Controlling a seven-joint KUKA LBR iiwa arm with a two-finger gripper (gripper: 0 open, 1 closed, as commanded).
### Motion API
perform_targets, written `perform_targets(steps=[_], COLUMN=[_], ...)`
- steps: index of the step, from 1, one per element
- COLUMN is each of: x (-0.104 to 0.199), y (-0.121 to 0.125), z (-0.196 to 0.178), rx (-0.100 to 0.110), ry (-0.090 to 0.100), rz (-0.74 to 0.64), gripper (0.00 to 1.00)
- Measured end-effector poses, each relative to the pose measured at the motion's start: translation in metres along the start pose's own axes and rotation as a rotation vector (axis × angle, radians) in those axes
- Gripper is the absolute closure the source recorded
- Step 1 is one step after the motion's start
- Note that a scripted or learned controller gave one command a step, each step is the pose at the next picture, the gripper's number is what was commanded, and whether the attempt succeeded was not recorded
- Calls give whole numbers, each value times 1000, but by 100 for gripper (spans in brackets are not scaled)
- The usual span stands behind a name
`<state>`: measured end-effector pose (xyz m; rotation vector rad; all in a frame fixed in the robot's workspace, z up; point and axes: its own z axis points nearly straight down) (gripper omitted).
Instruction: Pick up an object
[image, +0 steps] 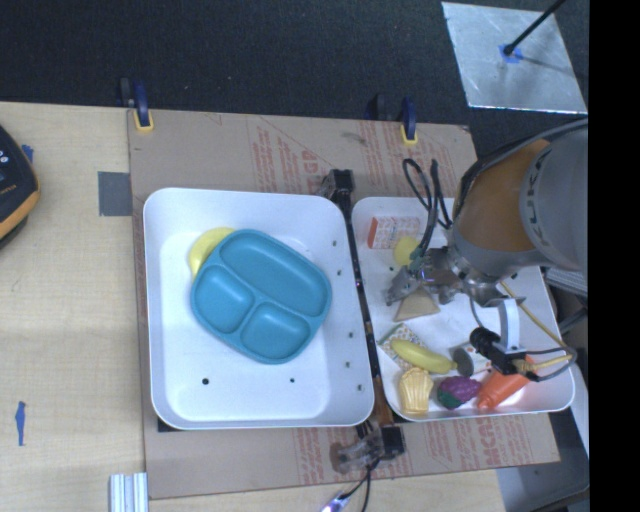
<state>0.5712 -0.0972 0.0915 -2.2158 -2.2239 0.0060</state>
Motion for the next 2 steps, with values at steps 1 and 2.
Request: perform_targets(steps=[1, 2], x=[-1, 48], y=[0, 27], z=[-10, -101], rx=[1, -3], ry=[-1, 2], rz=[-3, -1], gripper=[100, 100])
